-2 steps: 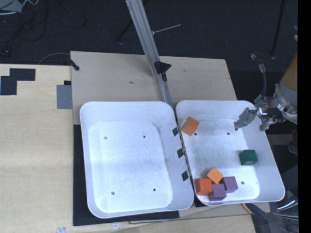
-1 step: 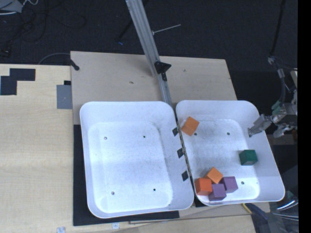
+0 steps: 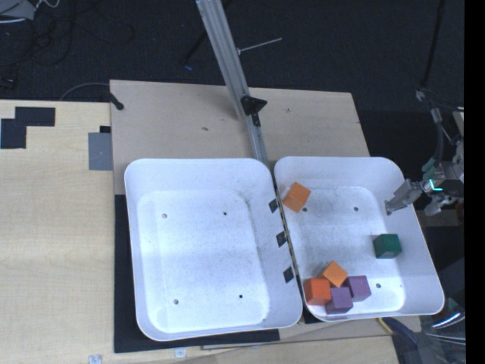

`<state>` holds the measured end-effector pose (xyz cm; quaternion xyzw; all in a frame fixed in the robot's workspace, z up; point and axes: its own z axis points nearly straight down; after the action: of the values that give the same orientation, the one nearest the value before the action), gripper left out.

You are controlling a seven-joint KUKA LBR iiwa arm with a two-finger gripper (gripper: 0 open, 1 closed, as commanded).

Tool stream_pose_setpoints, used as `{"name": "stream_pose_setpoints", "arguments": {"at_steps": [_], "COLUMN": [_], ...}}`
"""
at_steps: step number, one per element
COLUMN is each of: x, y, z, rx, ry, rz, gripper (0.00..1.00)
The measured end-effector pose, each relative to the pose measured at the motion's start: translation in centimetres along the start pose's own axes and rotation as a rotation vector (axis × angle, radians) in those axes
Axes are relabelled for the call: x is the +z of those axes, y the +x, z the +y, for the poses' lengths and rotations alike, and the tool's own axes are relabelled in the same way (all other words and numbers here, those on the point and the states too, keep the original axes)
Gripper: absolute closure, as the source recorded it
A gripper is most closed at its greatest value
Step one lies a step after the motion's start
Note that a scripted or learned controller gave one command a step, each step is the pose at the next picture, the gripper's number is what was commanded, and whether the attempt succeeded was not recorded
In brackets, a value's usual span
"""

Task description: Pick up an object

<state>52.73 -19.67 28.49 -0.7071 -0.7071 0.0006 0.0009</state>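
The right bin (image 3: 424, 294) holds several small blocks. An orange block (image 3: 296, 196) lies near its far left corner. A green block (image 3: 387, 246) sits alone toward the right wall. At the near edge, two orange blocks (image 3: 334, 273) (image 3: 317, 290) and two purple blocks (image 3: 358, 287) (image 3: 340, 299) are bunched together. My gripper (image 3: 414, 203) hangs over the right bin's far right rim, above and to the right of the green block. It is open and holds nothing.
The left bin (image 3: 136, 203) stands beside the right one, with black clips (image 3: 282, 238) along the shared rim. A slanted metal rail (image 3: 227, 59) rises behind the bins. The wooden bench top (image 3: 53, 226) extends to the left.
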Motion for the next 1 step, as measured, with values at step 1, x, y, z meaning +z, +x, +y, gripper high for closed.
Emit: {"name": "stream_pose_setpoints", "arguments": {"at_steps": [1], "x": [-0.97], "y": [-0.01], "z": [0.03], "rx": [-0.001], "ry": [0.000], "rz": [0.000], "gripper": [1.00]}}
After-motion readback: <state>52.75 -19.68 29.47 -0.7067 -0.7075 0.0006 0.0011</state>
